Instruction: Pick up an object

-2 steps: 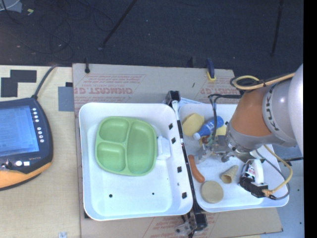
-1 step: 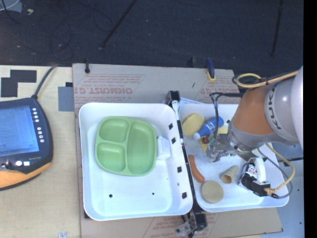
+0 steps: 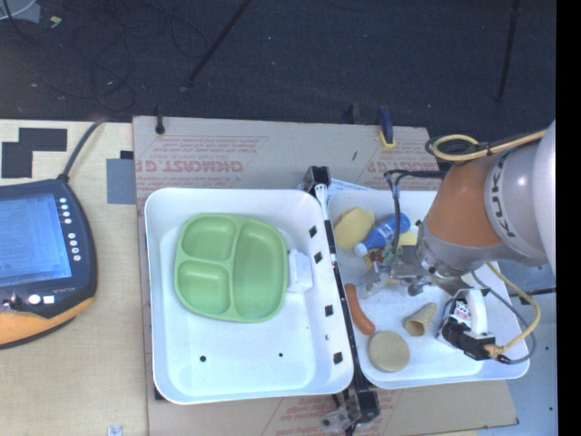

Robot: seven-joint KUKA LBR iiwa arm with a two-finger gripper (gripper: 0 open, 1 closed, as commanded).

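Grey arm [image 3: 508, 207] reaches in from 3 o'clock over the right bin [image 3: 508, 371]; gripper [image 3: 392, 275] low among the clutter, jaws' state can't tell. Yellow object [image 3: 352, 228] at its 11 o'clock, blue bottle [image 3: 386, 232] at 12, sausage [image 3: 359, 311] at 7. Green divided plate [image 3: 231, 267] sits in the left bin [image 3: 182, 371].

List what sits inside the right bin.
The right bin holds a yellow lump, a blue bottle, a sausage, a cone and a tan disc. The arm covers the bin's far right part, so anything under it is hidden.
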